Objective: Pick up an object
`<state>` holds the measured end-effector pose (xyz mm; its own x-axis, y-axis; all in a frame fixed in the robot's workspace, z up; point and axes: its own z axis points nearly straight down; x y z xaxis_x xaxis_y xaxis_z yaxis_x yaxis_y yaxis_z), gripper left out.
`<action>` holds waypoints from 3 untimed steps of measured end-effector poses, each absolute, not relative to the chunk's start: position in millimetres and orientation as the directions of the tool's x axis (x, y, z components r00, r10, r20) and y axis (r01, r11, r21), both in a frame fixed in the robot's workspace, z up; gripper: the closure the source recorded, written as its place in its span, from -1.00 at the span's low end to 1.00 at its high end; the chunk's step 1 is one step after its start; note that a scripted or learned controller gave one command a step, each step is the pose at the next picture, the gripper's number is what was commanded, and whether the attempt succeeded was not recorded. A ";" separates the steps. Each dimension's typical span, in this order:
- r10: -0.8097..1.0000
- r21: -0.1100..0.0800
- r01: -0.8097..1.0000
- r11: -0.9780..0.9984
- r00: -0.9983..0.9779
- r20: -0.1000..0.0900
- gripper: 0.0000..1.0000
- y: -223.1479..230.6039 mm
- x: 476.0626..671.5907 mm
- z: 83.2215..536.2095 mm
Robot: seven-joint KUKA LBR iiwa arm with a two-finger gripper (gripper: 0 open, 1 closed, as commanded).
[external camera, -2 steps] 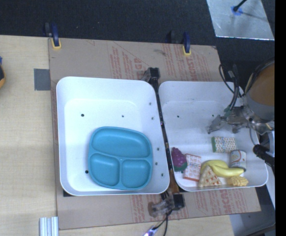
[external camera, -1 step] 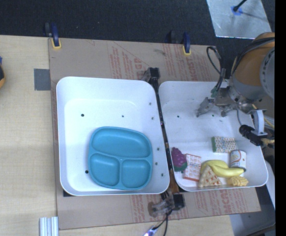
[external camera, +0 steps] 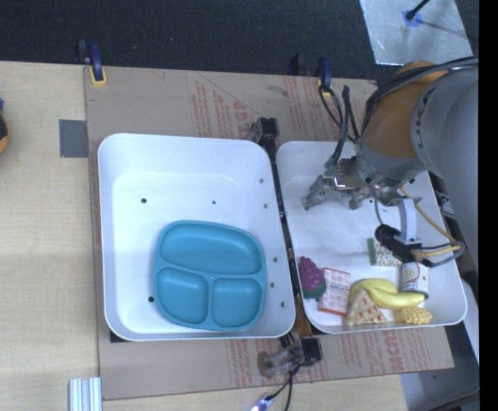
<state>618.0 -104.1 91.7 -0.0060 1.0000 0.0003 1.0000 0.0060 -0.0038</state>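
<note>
Hand (external camera: 317, 197): metal fingers slightly spread, nothing between them, low over the right bin's (external camera: 352, 229) bare upper floor.
Left bin (external camera: 129, 157): smooth white plastic, rounded corners; holds a blue three-part tray (external camera: 209, 274).
Right bin, near edge: curved yellow banana (external camera: 384, 291), purple grapes (external camera: 310, 274), waffle wedge (external camera: 363, 309), corn (external camera: 415, 316).
Counter (external camera: 26, 255): pale wood.

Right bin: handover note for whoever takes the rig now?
Claw: over the right bin, upper left part, nothing seen between its fingers; open or shut not readable.
Things: banana, grapes, cracker wedge, corn and a small card clustered at that bin's near edge. Blue tray in the left bin.
Done: nothing picked.
Left: move to the cluster, grasp one item, lift.
</note>
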 end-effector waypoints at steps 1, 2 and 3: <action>1.000 -0.005 1.000 0.003 -0.003 -0.001 -1.00 -96.9 596.5 91.6; 1.000 -0.002 1.000 0.005 -0.005 -0.001 -1.00 -92.9 608.0 91.9; 1.000 -0.002 1.000 0.002 -0.002 -0.001 -1.00 -180.5 652.7 96.2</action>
